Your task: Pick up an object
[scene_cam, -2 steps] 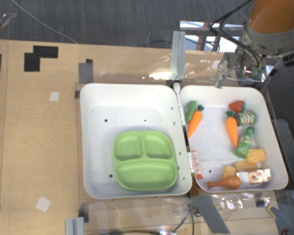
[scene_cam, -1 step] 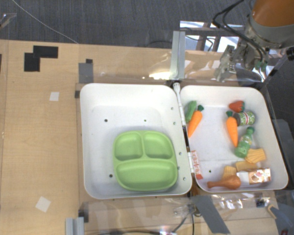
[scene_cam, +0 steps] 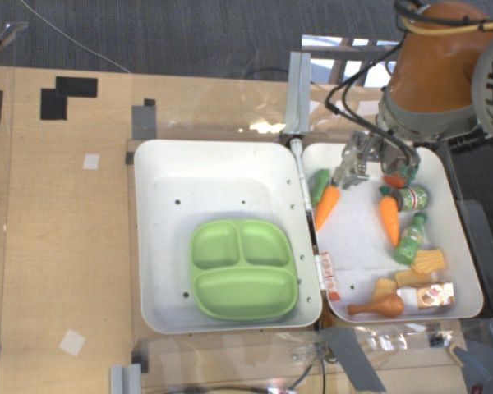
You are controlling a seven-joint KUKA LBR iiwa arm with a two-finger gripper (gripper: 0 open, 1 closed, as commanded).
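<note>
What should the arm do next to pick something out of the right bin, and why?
Probably lower the gripper a little toward the carrot lying just below it by the divider. The gripper hangs above the right bin with nothing seen between its fingers, and that carrot looks the nearest item, with bare floor on its right side.
</note>
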